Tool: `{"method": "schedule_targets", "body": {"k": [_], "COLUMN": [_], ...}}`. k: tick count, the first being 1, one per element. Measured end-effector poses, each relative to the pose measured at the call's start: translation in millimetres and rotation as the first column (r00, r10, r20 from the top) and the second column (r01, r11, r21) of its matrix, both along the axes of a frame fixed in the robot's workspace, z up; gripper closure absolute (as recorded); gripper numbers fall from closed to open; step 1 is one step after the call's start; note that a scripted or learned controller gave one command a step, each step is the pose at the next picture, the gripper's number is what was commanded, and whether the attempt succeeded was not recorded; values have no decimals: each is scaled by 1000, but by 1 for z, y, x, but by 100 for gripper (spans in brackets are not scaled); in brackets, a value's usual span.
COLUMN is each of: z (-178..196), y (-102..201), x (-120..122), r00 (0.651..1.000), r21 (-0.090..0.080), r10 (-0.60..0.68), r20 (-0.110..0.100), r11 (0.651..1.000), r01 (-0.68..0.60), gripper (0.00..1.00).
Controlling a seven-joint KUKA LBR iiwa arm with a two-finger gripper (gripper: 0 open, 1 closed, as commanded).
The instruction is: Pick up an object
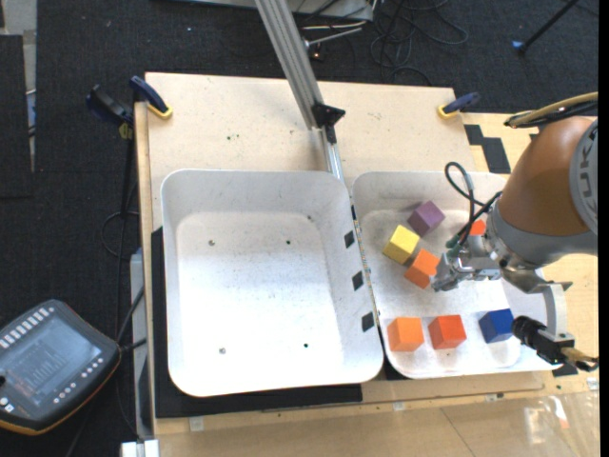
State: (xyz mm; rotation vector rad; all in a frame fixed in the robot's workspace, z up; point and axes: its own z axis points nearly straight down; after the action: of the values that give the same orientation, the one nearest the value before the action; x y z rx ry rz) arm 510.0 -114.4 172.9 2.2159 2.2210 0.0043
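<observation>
Surroundings: dark carpet lies around a pale speckled counter (247, 122); cables lie on the floor at the top, and a grey handheld pendant (49, 365) sits at the lower left.
Counter fittings: a blue-and-yellow clamp (149, 96) grips the upper left corner and another clamp (458, 105) the upper right; a slanted metal rail (290, 50) runs down from the top toward the gap between the bins.
Left bin (190, 198): shallow, white, with dark specks scattered over its floor.
Right bin (376, 193): shallow, white, set just beside the left bin and holding all the blocks.
Purple block (426, 217): upper part of the right bin, tilted.
Yellow block (402, 245): just below and left of the purple block, near it.
Orange block, upper (422, 268): touching or almost touching the yellow block's lower right corner, directly left of the tool.
Orange block, lower (406, 333): near the front wall of the right bin.
Red-orange block (447, 331): just beside the lower orange block, on its right.
Blue block (496, 325): to the right of the red-orange block, near the front right corner.
Arm (552, 188): enters from the right, its orange band above the wrist, over the right bin's right half.
Tool (447, 269): low in the right bin, right beside the upper orange block; whether the fingers are wide, narrow or on the block cannot be told from this view.
</observation>
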Motion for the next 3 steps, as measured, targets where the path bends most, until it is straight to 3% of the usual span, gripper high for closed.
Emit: {"method": "schedule_targets", "body": {"k": [1,3], "z": [29,51], "y": [0,91], "x": [2,56], "r00": [1000,1000], "r21": [0,2], "r10": [0,5], "r20": [0,-2], "r11": [1000,1000], "r01": [0,-5], "gripper": [100,100]}}
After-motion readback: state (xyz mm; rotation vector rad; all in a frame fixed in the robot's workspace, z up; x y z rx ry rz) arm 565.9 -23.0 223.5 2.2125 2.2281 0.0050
